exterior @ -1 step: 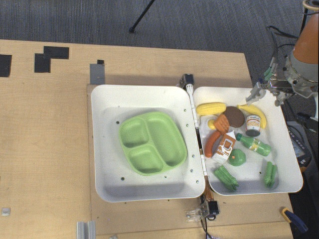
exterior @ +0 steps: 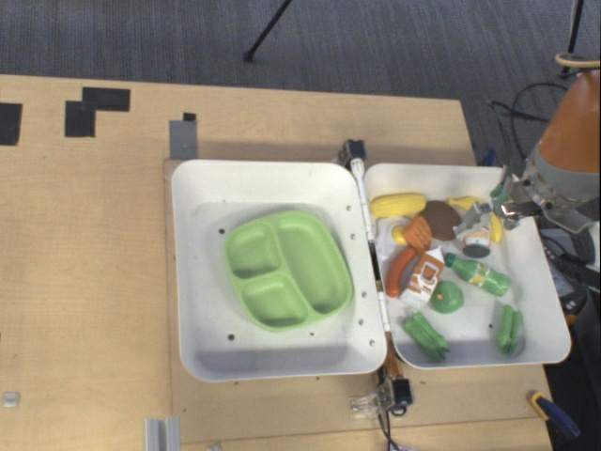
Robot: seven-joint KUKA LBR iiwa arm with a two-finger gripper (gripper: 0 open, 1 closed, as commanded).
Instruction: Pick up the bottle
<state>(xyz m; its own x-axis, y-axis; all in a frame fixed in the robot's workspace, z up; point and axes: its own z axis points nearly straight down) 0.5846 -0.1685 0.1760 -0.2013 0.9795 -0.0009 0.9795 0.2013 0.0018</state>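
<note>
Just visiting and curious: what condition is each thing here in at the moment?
Green bottle: lying on its side in the right bin, not gripped.
Gripper: low over the right bin's far side.
Green divided plate: flat in the left bin, nothing on it.

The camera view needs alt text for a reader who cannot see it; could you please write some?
A grey arm's gripper hangs over the right bin, among toy foods and just above a green bottle lying on its side. The left bin holds a green divided plate.
</note>
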